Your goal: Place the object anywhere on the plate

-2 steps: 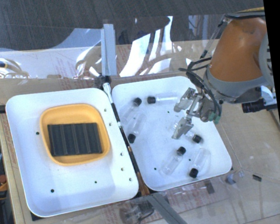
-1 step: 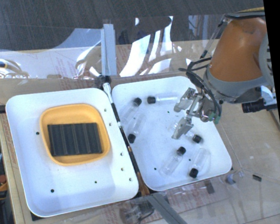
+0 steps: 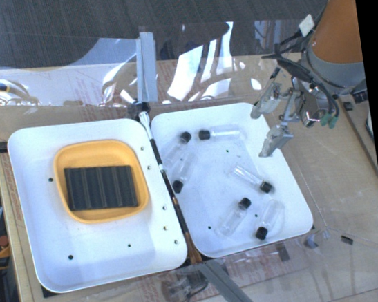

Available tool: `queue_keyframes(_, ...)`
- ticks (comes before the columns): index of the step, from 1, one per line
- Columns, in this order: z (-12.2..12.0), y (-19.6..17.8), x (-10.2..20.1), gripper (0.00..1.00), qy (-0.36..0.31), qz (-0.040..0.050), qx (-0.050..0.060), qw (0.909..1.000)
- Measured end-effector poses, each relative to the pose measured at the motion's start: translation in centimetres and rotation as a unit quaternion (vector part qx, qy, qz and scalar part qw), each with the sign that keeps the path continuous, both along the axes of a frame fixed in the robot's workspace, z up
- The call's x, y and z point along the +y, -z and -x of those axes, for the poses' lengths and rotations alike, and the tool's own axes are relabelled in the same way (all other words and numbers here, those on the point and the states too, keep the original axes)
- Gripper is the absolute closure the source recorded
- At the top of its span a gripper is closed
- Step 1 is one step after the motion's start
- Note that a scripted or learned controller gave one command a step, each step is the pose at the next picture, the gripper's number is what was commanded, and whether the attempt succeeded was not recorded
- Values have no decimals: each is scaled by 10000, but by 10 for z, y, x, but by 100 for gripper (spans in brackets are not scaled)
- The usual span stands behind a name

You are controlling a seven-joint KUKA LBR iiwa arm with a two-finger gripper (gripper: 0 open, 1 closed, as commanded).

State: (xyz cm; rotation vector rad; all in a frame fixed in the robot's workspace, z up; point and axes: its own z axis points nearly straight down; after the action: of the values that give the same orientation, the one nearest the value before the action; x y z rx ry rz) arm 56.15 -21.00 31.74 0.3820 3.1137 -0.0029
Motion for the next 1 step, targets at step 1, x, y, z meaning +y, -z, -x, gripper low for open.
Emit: queue_keyframes(1, 0, 0, 0, 0, 6, 1, 1, 10000)
